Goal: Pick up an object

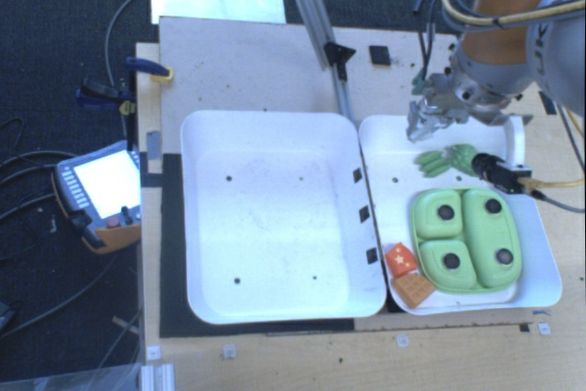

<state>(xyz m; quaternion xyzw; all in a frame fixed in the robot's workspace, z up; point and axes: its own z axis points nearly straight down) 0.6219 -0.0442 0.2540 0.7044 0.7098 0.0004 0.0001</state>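
White and shallow, two bins sit side by side on the tabletop (247,69), the left bin (270,215) beside the right bin (389,142), which holds a green sectioned tray (467,238) and, above it, a green glove-like toy (449,160). An orange packet (400,260) and a tan block (414,289) lie at the tray's lower left. The claw (423,124) hangs over the right bin's upper edge, just left of the toy, gripping nothing that shows; whether it is apart or together I cannot tell.

The bench (247,69) is a pale board. Two white bins lie on it side by side, touching: the left bin (275,215) and the right bin (389,151). A small black square (380,56) lies near the far edge.
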